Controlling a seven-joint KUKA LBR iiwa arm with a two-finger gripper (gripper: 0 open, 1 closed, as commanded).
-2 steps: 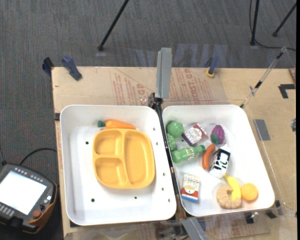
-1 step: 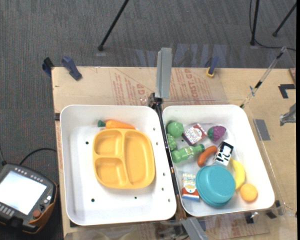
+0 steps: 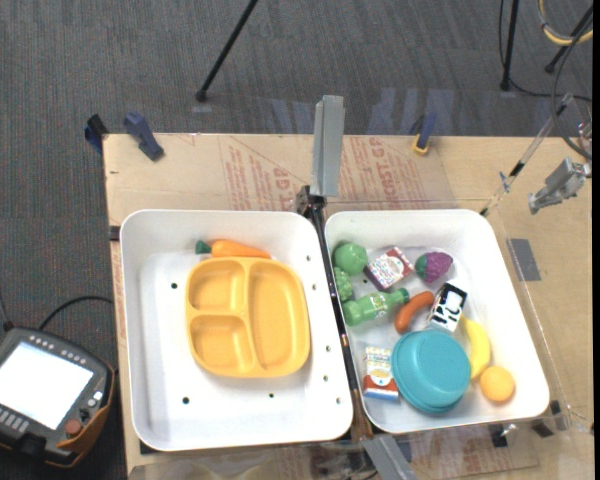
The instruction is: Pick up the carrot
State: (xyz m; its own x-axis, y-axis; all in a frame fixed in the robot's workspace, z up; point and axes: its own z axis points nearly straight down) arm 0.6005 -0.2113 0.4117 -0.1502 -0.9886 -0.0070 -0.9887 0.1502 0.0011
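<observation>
The carrot is orange with a green stalk end pointing left. It lies flat in the left bin, near the bin's far wall. Its long side rests right against the far rim of a yellow divided plate.
The right bin holds a green bottle, a green round vegetable, a purple fruit, a red-orange sausage shape, a teal bowl, a banana, an orange and small cartons. A grey post stands behind the bins.
</observation>
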